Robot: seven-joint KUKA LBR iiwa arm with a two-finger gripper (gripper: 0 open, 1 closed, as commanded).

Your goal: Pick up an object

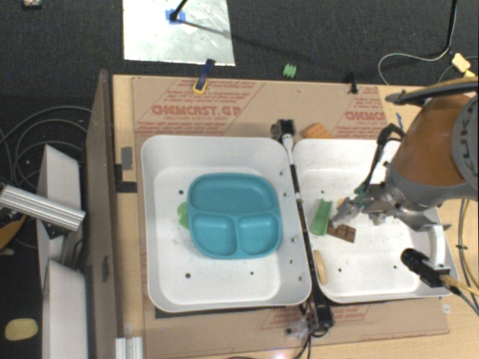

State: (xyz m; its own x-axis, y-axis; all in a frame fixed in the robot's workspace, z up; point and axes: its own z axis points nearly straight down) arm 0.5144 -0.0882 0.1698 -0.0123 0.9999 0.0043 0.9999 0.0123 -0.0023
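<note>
Gripper point(350, 209): you see it low in the right bin point(374, 279); grip state unclear.
Beside it: brown block point(343, 232), green piece point(321, 217).
Left bin point(168, 275): teal tray point(233, 215).

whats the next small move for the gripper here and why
Probably ease straight down a little onto the brown block. The gripper hangs right above it in the right bin, with the green piece close on its left, so a sideways move risks nudging that instead.
</note>
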